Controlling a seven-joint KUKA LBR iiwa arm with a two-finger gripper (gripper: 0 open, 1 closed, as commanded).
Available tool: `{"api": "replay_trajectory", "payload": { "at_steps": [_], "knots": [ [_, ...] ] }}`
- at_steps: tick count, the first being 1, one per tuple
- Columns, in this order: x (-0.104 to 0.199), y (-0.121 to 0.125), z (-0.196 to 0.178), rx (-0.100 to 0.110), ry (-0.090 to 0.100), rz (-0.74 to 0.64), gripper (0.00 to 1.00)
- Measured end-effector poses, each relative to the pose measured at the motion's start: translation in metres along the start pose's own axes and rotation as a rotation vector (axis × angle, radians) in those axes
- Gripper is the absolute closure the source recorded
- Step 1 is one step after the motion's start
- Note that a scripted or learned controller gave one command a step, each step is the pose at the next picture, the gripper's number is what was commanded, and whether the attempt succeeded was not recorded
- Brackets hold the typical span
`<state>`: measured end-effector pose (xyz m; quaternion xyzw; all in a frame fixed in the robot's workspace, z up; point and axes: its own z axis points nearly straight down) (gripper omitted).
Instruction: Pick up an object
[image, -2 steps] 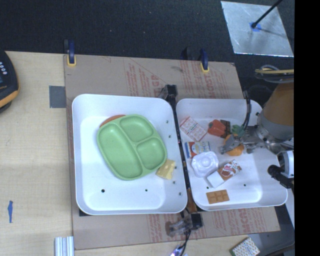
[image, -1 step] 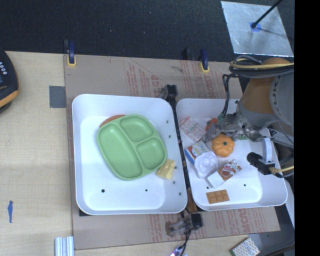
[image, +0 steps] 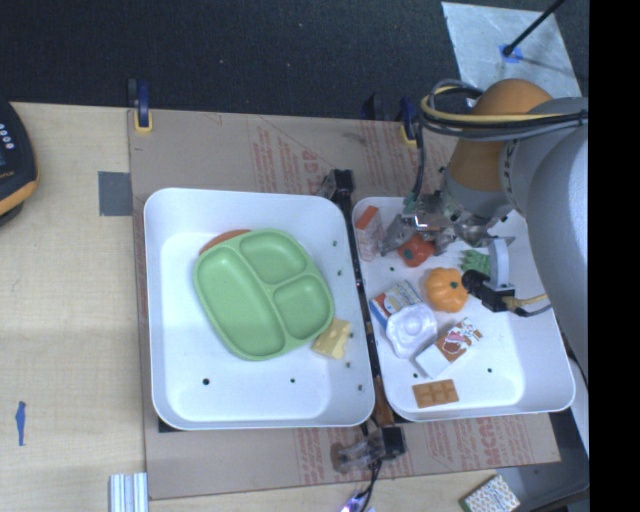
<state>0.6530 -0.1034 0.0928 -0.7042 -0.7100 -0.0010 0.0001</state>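
Observation:
My gripper (image: 418, 235) is low in the back of the right bin (image: 540, 370), over a small red-orange object (image: 415, 251). Whether anything sits between its fingers cannot be made out. Just in front lies an orange pumpkin-shaped toy (image: 446, 288). A white lumpy object (image: 411, 329), a small colourful packet (image: 398, 299), a white carton with a red label (image: 456, 343) and a brown waffle-like square (image: 435, 393) lie nearer the front. A small orange-red piece (image: 366, 216) rests at the bin's back left, and a green piece (image: 477, 263) at the gripper's right.
The left bin (image: 180, 390) holds a green three-compartment plate (image: 264, 292) lying over an orange disc (image: 225, 240), with a yellow wedge (image: 333, 339) at its front right. The arm comes in from the upper right over the right bin's back edge.

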Motion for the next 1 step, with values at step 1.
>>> {"api": "replay_trajectory", "payload": {
  "at_steps": [1],
  "knots": [
    [-0.0032, -0.0018, -0.0104, 0.005, -0.002, -0.001, 1.00]
  ]
}}
